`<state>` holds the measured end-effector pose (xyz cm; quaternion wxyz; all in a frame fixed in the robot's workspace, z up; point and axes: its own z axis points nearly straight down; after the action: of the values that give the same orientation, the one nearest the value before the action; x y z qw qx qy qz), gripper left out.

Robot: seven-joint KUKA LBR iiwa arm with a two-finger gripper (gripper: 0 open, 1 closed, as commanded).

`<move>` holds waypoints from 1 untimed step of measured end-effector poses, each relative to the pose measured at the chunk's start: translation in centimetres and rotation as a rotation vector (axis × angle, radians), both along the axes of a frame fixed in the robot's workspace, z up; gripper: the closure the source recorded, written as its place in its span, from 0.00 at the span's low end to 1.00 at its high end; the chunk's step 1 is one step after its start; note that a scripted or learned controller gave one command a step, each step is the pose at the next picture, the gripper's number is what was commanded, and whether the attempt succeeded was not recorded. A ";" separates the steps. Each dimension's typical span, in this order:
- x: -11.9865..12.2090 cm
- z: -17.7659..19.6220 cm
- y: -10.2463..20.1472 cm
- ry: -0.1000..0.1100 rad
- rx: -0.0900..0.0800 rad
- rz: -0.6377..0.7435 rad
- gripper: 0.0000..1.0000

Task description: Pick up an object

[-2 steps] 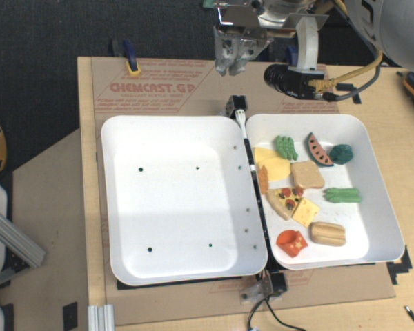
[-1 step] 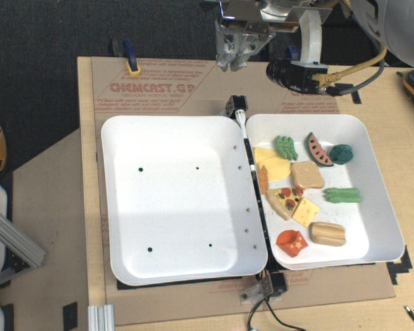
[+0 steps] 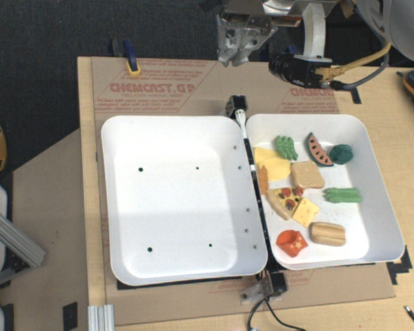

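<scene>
Red toy (image 3: 291, 242) in right bin (image 3: 379, 205); fingers (image 3: 232, 49) above bench, spread unclear, touching nothing.

A dark carpeted floor (image 3: 69, 19) is seen behind and to the left of the desk (image 3: 90, 185). The desk is covered by brown board printed with red lettering (image 3: 152, 87). An aluminium rail (image 3: 14, 236) is seen at the lower left.
</scene>
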<state>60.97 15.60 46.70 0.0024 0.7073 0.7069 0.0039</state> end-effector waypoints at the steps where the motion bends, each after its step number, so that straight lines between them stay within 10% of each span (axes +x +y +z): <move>1: 0.0 1.1 0.0 -0.003 0.001 0.000 1.00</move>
<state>61.01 15.65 47.76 0.0031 0.7071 0.7071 0.0051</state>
